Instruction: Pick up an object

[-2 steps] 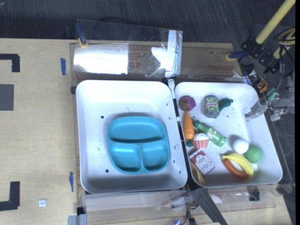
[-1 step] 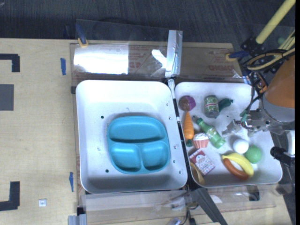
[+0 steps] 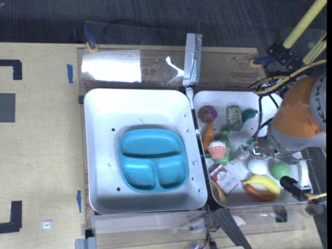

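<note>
Gripper point(image 3: 252, 148) low in right bin point(image 3: 236, 95), among toys near cupcake point(image 3: 218, 150) and egg point(image 3: 257, 166); jaw state unclear. Blue tray point(image 3: 153, 158) sits in left bin point(image 3: 104, 139).

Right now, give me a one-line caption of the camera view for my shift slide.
Arm's gripper low in the right bin among toy food; blue divided tray sits in the left bin.
</note>
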Robot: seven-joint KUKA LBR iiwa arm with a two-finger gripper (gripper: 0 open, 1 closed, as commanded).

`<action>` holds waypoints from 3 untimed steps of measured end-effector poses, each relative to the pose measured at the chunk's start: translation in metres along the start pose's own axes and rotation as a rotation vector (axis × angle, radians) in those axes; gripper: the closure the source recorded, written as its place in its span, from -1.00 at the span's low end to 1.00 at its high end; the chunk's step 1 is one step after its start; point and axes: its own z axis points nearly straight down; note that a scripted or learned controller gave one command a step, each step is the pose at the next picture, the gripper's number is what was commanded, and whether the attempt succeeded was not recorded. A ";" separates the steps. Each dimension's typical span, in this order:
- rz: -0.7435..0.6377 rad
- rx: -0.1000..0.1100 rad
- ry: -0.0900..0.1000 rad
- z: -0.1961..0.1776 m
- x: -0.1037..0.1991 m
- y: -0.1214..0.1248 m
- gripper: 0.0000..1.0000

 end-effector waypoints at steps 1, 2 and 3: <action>0.068 0.000 0.000 0.000 0.010 0.040 -1.00; -0.001 0.000 0.002 -0.083 -0.018 0.115 -1.00; -0.085 0.003 0.003 -0.009 -0.007 0.144 -1.00</action>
